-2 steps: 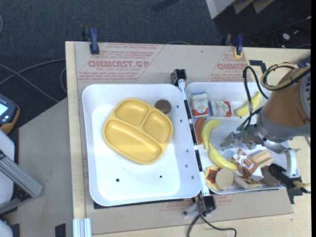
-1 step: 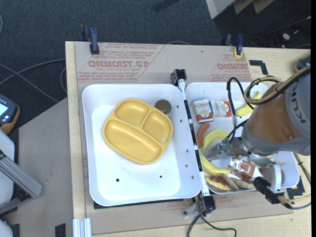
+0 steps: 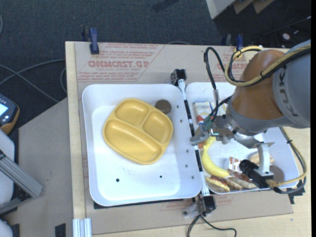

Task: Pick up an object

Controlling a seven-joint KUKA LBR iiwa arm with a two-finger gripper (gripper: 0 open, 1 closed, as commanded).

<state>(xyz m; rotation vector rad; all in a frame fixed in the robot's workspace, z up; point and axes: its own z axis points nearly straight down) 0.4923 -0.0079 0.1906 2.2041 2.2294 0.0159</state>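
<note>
My gripper (image 3: 203,133) hangs low over the left side of the right bin (image 3: 291,147), close to the wall between the two bins. Right below it lies a yellow banana (image 3: 212,163), its upper end touching or nearly touching the gripper. I see nothing held. A white and red snack packet (image 3: 201,110) lies just behind the gripper. A bun-like toy (image 3: 228,184) rests at the bin's front edge, and a small red and white box (image 3: 236,164) sits beside the banana. The arm hides the middle and back of this bin.
The left bin (image 3: 98,172) holds a yellow divided plate (image 3: 138,130) and a small brown disc (image 3: 163,105) near its back right corner. A brown round piece (image 3: 277,172) lies at the right bin's front right. The divider wall (image 3: 190,127) runs just left of the gripper.
</note>
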